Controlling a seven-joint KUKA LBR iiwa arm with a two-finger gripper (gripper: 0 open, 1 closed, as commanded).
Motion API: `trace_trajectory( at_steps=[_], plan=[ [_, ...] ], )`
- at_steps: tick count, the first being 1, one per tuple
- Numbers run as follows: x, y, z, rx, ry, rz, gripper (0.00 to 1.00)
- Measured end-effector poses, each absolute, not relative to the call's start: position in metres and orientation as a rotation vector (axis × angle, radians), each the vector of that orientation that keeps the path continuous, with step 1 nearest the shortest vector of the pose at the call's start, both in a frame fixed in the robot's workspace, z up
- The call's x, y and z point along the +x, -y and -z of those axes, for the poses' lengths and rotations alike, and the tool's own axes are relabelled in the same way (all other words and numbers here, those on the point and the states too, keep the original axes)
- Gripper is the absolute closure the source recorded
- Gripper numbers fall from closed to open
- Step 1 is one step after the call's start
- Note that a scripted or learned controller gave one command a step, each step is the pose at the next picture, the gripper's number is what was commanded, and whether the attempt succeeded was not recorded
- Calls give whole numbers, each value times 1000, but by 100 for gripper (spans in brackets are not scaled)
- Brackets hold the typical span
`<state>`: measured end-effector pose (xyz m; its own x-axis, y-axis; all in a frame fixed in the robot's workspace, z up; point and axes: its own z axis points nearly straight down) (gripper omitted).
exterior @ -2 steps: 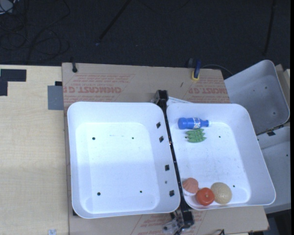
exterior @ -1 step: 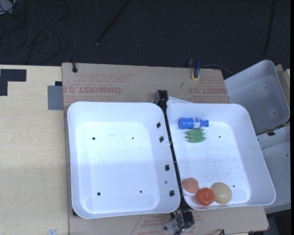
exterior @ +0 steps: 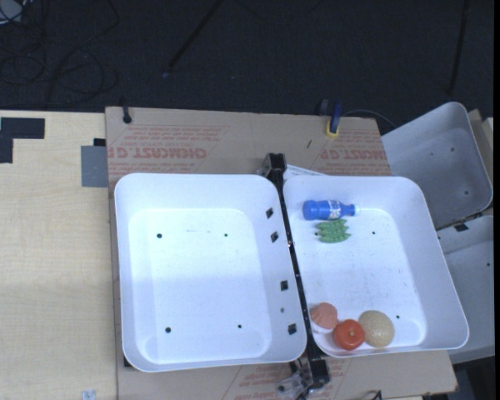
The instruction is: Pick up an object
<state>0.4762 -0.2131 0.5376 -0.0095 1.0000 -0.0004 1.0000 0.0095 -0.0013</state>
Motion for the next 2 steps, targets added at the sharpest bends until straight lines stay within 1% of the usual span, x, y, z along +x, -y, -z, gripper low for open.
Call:
trace_trajectory(
  at_steps=[1,2],
  plan=[
    [476,213,-528,-2211,2228,-4,0],
    [476,213,-538,-2209,2233,-1,0]
  ],
)
